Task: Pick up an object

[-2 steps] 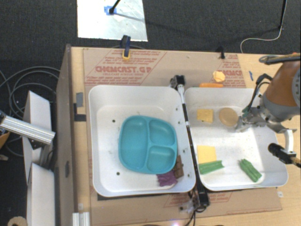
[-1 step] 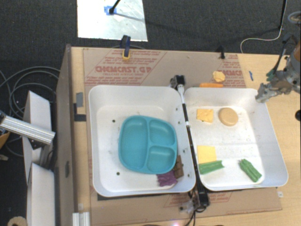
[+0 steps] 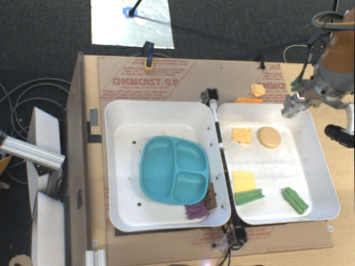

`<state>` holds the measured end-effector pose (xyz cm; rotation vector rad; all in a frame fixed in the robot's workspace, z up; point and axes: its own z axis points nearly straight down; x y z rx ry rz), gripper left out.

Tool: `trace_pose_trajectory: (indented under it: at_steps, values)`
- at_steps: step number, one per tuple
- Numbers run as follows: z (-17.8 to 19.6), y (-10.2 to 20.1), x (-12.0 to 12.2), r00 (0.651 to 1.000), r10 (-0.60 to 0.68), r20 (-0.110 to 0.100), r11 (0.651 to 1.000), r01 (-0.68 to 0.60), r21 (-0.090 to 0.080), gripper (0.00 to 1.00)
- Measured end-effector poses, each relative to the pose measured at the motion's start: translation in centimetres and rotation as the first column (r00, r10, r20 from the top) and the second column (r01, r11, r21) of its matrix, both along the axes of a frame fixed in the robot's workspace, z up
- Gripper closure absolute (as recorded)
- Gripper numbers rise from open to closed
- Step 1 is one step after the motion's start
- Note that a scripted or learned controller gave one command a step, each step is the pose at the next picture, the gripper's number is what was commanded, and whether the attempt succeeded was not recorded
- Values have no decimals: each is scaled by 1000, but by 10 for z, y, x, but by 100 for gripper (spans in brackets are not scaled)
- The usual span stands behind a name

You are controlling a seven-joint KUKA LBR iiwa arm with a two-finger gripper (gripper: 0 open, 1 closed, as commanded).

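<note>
Hovering over the far right corner of the right bin [image 3: 327, 201], the gripper [image 3: 290, 107] is seen from above as a small grey tip below the arm's wrist, and whether its jaws stand wide or narrow I cannot tell from this angle; nothing shows between them. Nearest to it inside that bin lies a round tan piece [image 3: 269, 137], just beside a pale yellow wedge [image 3: 241, 136]. Further toward the front sit a yellow square [image 3: 243, 180], touching a green pod [image 3: 248, 196], and a second green pod [image 3: 294, 199] lying apart at a slant. Any of these could serve as the object to pick. The round tan piece looks the handiest: probably light toy food, stiff enough to squeeze, though its domed, smooth sides may slip, so a hold across its widest middle seems best. The flat yellow pieces lie low and would be hard to get fingers under. Beyond the divider, the left bin [image 3: 125, 148] carries a teal sectioned plate [image 3: 175, 169] with a purple item [image 3: 196, 210] and a brown item [image 3: 211, 197] at its near edge. Two small orange-yellow bits [image 3: 257, 91] rest on the cardboard outside.
</note>
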<state>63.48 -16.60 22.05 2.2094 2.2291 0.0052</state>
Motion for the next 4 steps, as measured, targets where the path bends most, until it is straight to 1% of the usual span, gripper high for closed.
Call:
trace_pose_trajectory:
  at_steps: [1, 2, 3, 4]
  values:
    - [1, -3, -1, 1000, -4, -1, 1000, 4, -2, 0]
    - [-57, -1, -3, 1000, -7, -7, 1000, 7, 0, 0]
    - [-141, -5, -6, 1000, -8, -8, 1000, 8, 0, 0]
    - [-122, -6, -2, 1000, -5, 4, 1000, 5, -3, 100]
